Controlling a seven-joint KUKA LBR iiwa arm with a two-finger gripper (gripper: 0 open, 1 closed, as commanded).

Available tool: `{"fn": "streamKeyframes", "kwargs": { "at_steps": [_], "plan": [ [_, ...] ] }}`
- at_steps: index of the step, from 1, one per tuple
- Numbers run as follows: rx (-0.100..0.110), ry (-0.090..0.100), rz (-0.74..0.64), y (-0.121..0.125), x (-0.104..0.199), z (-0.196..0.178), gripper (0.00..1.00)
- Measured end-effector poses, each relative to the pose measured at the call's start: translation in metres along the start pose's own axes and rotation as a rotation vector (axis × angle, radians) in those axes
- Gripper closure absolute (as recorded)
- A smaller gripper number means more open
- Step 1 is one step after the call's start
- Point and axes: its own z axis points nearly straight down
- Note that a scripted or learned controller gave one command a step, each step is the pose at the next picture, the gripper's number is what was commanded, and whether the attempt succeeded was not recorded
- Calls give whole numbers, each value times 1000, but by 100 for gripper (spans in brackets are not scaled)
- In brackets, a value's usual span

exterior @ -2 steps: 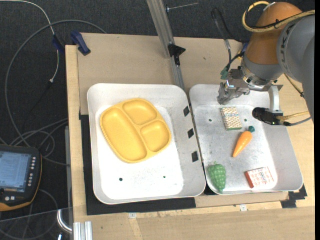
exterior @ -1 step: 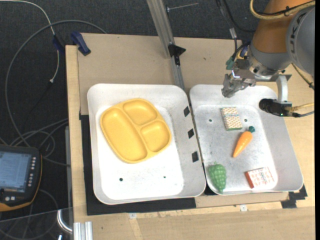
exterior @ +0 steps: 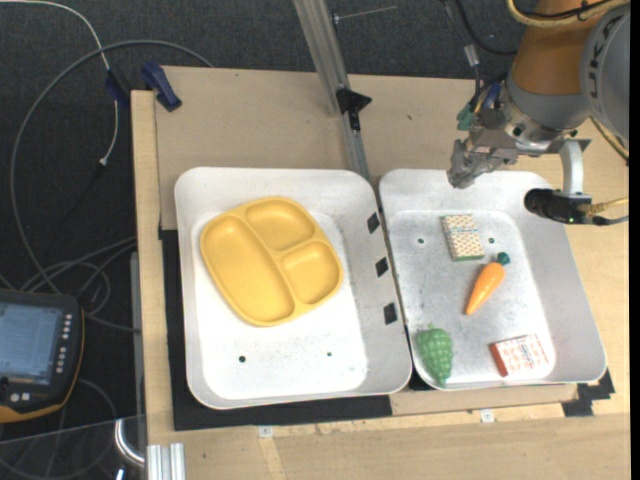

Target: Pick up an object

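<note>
Camera view, looking down on the bench [exterior: 250, 98]:

Arm [exterior: 570, 48] is reaching in from the right, orange band showing above the wrist. Gripper [exterior: 463, 173] is hanging over the far edge of the right bin [exterior: 560, 298], near its back-left corner. It's sitting above the bin rim, apart from every object. Jaw state: can't tell from here, the tip is a dark grey blur against the rim. Nothing is showing between the fingers.

Right bin is carrying four items:
- patterned block [exterior: 462, 236], lying flat toward the back, closest thing to the gripper, just in front of it.
- carrot [exterior: 484, 285], lying tilted mid-bin, green end pointing back-right, just in front of the block but not touching it.
- green toy [exterior: 435, 354], sitting at the front-left corner, against the bin wall.
- red box [exterior: 520, 355], lying flat at the front right, well apart from the green toy.

Left bin [exterior: 280, 368] is holding a yellow tray [exterior: 268, 258] with three compartments, sitting toward the back, turned at a slant.

A metal post [exterior: 325, 48] is running up from between the bins at the back. Black clips are sitting along the seam between the two bins. Cables [exterior: 60, 168] are trailing over the dark floor on the left, with a pendant [exterior: 35, 353] lying at the lower left edge.
</note>
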Motion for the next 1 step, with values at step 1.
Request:
{"fn": "streamKeyframes", "kwargs": {
  "at_steps": [1],
  "plan": [
    [1, 2, -5, 1, 48, -10, 100]
  ]
}}
